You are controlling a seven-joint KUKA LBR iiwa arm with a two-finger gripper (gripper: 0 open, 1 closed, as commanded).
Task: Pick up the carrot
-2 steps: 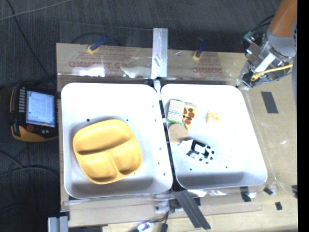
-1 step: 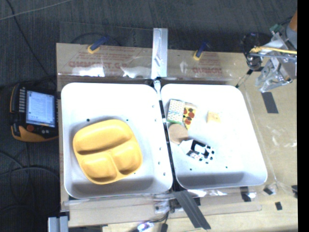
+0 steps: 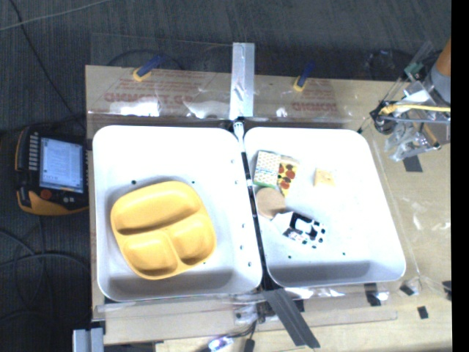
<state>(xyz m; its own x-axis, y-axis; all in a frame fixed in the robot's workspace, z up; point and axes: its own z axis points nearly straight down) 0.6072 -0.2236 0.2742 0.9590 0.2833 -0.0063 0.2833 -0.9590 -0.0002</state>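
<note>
we judged the small orange carrot (image 3: pixel 287 173), lying well apart from the pincer (image 3: pixel 401 123) at the far side of its nearer bin (image 3: pixel 352 218) against a patterned box (image 3: pixel 267 169), light, stiff and smooth, best pinched mid-body, though we could not tell the pincer's state.

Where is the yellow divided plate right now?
The yellow divided plate lies in the left bin, toward its front, across the centre divider from the small items in the right bin.

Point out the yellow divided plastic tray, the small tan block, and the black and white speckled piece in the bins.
Yellow divided plastic tray (image 3: pixel 163 228): camera view, on its central ridge.
Small tan block (image 3: pixel 323 177): camera view, on its top face.
Black and white speckled piece (image 3: pixel 304 230): camera view, on its middle.
</note>
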